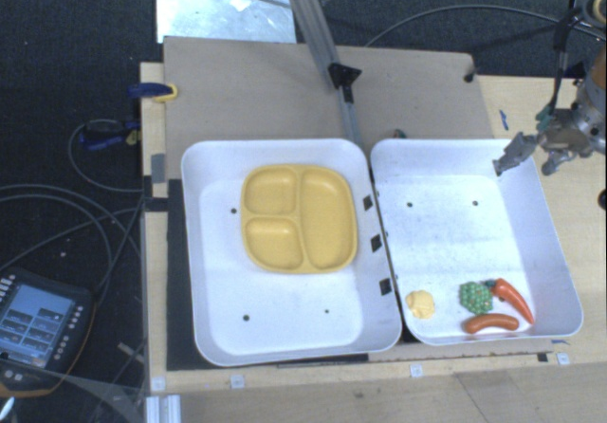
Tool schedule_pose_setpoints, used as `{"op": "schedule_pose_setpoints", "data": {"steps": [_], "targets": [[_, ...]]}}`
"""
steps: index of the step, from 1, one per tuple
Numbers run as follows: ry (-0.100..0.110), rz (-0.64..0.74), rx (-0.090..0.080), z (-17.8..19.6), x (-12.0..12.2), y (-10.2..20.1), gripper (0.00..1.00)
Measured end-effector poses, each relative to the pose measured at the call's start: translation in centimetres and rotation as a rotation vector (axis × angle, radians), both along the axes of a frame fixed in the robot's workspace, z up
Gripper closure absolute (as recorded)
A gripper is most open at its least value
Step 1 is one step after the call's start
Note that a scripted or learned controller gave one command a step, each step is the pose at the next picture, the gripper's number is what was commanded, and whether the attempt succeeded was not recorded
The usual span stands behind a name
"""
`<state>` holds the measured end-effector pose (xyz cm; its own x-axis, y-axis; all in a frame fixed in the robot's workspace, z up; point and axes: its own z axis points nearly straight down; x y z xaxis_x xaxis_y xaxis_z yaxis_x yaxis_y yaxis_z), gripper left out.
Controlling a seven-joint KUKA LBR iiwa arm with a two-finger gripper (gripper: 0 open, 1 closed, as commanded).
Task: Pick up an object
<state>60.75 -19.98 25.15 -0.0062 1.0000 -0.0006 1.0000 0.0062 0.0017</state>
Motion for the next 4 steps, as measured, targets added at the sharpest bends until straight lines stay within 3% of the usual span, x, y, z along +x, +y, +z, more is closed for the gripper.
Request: {"op": "schedule_pose_setpoints", "data": {"steps": [1, 3, 4], "targets": [[0.000, 0.001, 0.000, 0.0, 0.0, 0.0, 0.00], [0.006, -0.005, 0.001, -12.4, -0.6, -0.5, 0.00], [0.003, -0.006, 0.001, -16.3, -0.6, -0.5, 0.00]]}}
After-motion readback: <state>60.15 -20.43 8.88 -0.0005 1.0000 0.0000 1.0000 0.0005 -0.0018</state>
